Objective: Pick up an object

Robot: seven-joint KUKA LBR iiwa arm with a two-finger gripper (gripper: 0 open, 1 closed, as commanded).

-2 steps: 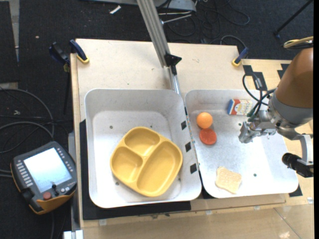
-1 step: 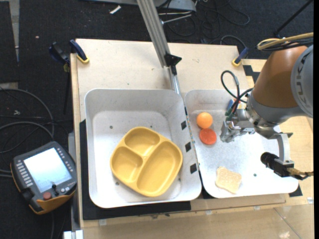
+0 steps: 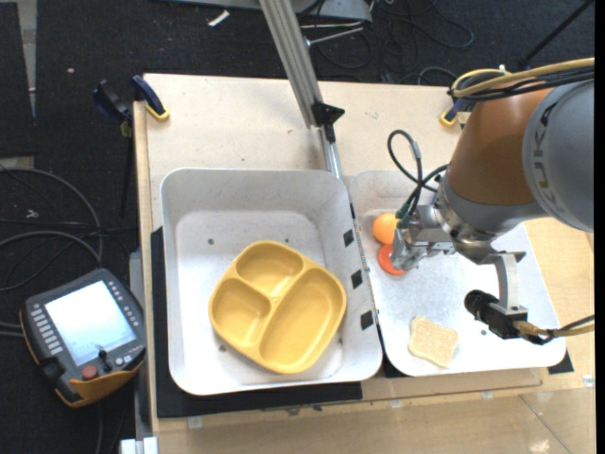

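In the right bin (image 3: pixel 529 348), my gripper (image 3: pixel 404 251) is low over the bin's left side. A small orange-red object (image 3: pixel 390 263) lies right under its tip, partly hidden by it. An orange ball (image 3: pixel 384 227) sits just behind that, close to the bin's left wall. A pale toast-like slice (image 3: pixel 433 341) lies near the bin's front edge. The grey arm with its orange band (image 3: pixel 501 149) covers the back of the bin.
The left bin (image 3: pixel 189 206) holds a yellow three-compartment plate (image 3: pixel 278 305). A black fitting (image 3: pixel 493 314) sits at the right bin's right side. A metal pole (image 3: pixel 298 55) slants over the bench's back. A teach pendant (image 3: pixel 83 334) lies left of the bench.
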